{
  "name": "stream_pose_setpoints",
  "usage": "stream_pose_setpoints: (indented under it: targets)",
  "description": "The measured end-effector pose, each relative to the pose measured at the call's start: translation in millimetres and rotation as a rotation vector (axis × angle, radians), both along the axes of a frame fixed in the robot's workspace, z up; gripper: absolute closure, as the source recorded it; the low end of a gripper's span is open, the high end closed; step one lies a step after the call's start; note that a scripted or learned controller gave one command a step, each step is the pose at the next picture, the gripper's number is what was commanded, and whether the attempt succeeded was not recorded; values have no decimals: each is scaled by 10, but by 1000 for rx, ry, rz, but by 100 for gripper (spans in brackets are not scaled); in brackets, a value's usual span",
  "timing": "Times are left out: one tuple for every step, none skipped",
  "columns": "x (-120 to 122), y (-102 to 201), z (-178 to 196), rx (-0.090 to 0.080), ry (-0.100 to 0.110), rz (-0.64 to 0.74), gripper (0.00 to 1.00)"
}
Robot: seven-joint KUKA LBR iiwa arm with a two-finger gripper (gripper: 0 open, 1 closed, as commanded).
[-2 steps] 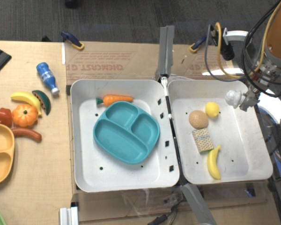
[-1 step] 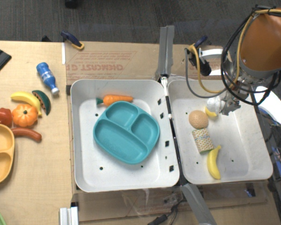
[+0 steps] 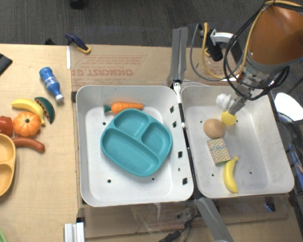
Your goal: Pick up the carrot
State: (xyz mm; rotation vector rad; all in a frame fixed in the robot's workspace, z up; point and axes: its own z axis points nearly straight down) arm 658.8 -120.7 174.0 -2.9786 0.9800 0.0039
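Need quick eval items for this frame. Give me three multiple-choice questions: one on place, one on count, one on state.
1. Where does the carrot lie?
A. Left bin, beside the teal plate's far edge
B. Right bin, by the banana
C. On the bench outside the bins

2. How many bananas show in all?
A. One
B. Two
C. Three

3. Where is the gripper relative to the carrot?
A. Closed around it
B. Directly over it
C. Over the right bin, far from it

Key: 1 A, the carrot touches the plate's rim in the left bin. 2 B, one banana in the right bin, one on the bench. 3 C, the gripper sits by a yellow piece.
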Motion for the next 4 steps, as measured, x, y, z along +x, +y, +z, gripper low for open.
stream_pose_setpoints:
  targets:
    - [-155,-133,-585,-3,-3,250,100]
    - [-398,-721,793,-2,-5,131,100]
    - [-726,-179,-536,-1,-1,436,100]
    - [-1195,-388,624,0,-4,399,100]
